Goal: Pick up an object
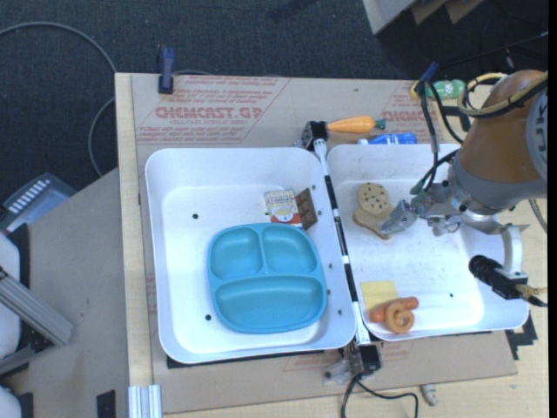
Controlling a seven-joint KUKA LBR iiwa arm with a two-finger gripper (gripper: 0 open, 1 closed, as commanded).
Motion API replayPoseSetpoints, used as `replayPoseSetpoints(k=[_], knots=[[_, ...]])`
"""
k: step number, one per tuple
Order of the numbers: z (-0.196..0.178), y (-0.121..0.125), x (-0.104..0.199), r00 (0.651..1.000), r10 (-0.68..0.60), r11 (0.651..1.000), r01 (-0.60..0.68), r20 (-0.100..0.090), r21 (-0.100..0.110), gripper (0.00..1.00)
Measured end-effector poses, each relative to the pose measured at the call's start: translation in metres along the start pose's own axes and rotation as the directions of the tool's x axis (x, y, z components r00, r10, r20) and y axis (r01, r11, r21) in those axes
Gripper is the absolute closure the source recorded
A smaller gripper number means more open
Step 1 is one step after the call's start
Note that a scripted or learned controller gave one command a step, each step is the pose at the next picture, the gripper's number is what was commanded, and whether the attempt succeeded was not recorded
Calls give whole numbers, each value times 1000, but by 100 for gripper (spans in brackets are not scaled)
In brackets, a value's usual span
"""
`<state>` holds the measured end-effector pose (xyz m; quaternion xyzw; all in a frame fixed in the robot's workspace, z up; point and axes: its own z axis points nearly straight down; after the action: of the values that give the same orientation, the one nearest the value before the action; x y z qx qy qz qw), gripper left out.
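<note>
So the nearest candidate is the tan cookie toy with dark spots (372, 200), sitting in the upper left part of the right bin (452, 307). The claw (399, 219) is low right next to it, tip at the flat tan piece (370, 225) just under the cookie, looks like touching or close to it. I honestly can't tell if the claw is spread or pinched from this angle, and nothing is visibly between its fingers, so I'd call the pick not done yet. Everything looks like it's lying on the bin floor.

Other stuff in that bin: a yellow block (378, 293) and an orange curled pretzel thing (397, 313) touching it, both near the front left corner.

The left bin (174, 233) has a blue divided plate (265, 277), with a small white packet (280, 204) and a brown block (305, 205) just behind it.

Both bins sit on a cardboard-covered bench (218, 111); a carrot toy (352, 125) lies behind them. Dark carpet all around.
</note>
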<state>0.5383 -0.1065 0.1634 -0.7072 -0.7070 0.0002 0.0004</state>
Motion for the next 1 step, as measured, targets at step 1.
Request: replayPoseSetpoints(k=[1], knots=[[29, -60, -1, 1000, 1, 1000, -1, 0, 1, 0]])
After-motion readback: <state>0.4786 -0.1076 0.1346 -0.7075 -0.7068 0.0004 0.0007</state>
